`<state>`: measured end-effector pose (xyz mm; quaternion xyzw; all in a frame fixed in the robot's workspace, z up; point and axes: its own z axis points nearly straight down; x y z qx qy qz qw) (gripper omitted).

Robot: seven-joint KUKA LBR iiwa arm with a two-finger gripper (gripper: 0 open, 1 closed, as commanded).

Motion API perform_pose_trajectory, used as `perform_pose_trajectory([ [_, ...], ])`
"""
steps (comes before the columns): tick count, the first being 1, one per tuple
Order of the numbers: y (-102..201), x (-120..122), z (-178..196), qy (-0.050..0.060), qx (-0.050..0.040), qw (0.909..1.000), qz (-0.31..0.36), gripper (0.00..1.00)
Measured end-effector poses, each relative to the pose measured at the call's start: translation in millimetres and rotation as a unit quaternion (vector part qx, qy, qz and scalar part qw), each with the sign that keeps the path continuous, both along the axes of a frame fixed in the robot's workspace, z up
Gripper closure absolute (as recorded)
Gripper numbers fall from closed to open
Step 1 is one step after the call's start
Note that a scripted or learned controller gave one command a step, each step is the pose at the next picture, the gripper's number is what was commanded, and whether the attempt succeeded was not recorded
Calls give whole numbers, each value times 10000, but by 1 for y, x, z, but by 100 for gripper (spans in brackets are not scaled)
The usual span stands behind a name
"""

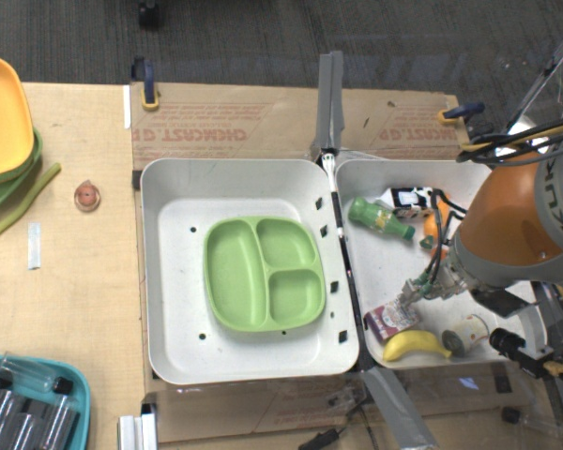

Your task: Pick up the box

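A small dark red box (388, 322) lies near the front left of the right bin (371, 251), close to its left wall. My gripper (416, 292) hangs just above and to the right of the box, pointing down towards it from under the orange wrist band (511, 218). I cannot see whether it touches the box. A yellow banana (416, 347) lies right in front of the box.
A green bottle (380, 217), a black-and-white carton (411, 198) and an orange item (433, 225) lie at the back of the right bin. A small round item (453, 341) sits by the banana's tip. The left bin (159, 251) holds a green divided plate (265, 272).
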<state>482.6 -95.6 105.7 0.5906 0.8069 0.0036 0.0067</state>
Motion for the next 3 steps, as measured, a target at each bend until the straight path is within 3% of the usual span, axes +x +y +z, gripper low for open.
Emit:
perform_pose_trajectory([
  [1,0,0,0,2,0,10000,1,0],
  [2,-3,19,-15,88,14,9854,-1702,0],
  [3,4,-6,-15,95,23,9803,-1970,0],
])
